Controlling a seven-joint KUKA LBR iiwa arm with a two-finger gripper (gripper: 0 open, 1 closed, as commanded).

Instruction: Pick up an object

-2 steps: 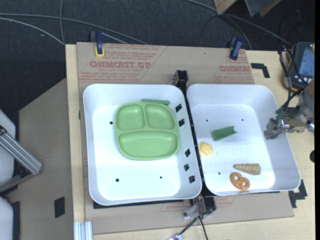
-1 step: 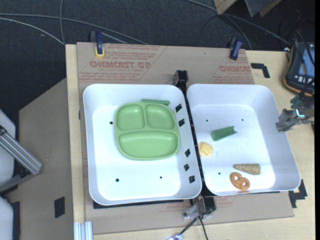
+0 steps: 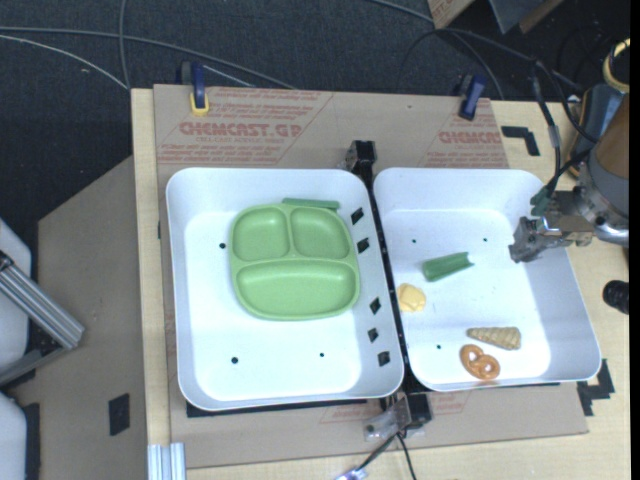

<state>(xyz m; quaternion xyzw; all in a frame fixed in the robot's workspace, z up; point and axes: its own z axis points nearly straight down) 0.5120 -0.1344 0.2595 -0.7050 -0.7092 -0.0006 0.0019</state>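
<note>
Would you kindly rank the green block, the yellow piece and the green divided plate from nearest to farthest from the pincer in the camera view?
From the pincer:
1. Green block, right bin, middle.
2. Yellow piece, right bin, by the divider.
3. Green divided plate, left bin.

The two bins [image 3: 200, 368] are white with small black dots. A light green plate [image 3: 295, 263] with three parts sits in the left one. In the right bin are a dark green block [image 3: 446, 265], a yellow lump [image 3: 411, 297], a tan cone [image 3: 497, 337] with a criss-cross pattern and an orange pretzel [image 3: 480, 362]. The worktop [image 3: 150, 298] is light brown with red letters. The hand [image 3: 528, 240] is grey.
</note>
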